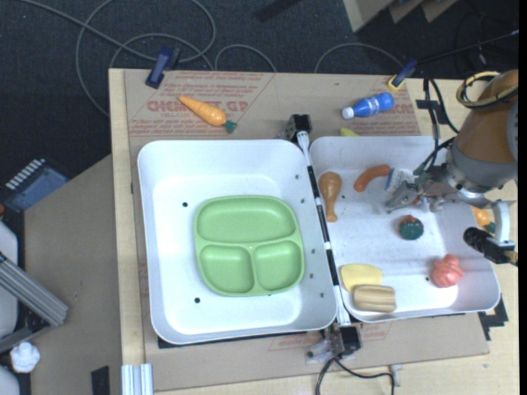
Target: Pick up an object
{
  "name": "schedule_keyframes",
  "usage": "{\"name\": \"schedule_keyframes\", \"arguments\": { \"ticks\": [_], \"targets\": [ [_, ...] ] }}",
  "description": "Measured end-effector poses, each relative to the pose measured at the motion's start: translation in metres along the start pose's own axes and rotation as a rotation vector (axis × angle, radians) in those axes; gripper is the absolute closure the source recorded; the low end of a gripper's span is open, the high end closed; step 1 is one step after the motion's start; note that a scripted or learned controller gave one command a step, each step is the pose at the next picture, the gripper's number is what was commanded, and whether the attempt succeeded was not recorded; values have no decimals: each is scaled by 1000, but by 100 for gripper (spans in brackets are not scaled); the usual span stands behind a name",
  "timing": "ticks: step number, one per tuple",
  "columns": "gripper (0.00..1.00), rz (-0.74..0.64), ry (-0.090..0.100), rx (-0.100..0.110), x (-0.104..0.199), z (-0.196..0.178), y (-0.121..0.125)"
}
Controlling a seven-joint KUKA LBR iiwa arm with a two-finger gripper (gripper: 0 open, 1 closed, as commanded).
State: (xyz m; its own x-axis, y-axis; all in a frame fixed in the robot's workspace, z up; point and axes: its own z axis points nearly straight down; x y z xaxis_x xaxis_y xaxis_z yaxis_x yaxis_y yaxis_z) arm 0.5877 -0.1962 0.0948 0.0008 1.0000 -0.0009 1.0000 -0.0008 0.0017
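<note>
Gripper [405, 194] low in right bin [469, 299], beside orange sausage [372, 176], above green ball [411, 228] (finger state: cannot tell). Green tray [247, 245] in left bin [165, 220].

Setting: robotics lab bench. Evidence: grey arm with orange band [486, 138] over two shallow white plastic bins [156, 245] on a cardboard-covered bench [272, 89]; loose black cables [107, 31] across dark carpet [49, 97]; plastic toy food as test objects, e.g. orange toy carrot [206, 111].

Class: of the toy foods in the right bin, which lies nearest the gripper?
The dark green round toy, just below the gripper; the others lie farther off.
</note>
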Motion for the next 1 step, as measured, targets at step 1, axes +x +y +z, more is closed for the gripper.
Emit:
{"name": "schedule_keyframes", "arguments": {
  "ticks": [1],
  "targets": [
    [0, 0, 2, 4, 21, 11, -35]
  ]
}}
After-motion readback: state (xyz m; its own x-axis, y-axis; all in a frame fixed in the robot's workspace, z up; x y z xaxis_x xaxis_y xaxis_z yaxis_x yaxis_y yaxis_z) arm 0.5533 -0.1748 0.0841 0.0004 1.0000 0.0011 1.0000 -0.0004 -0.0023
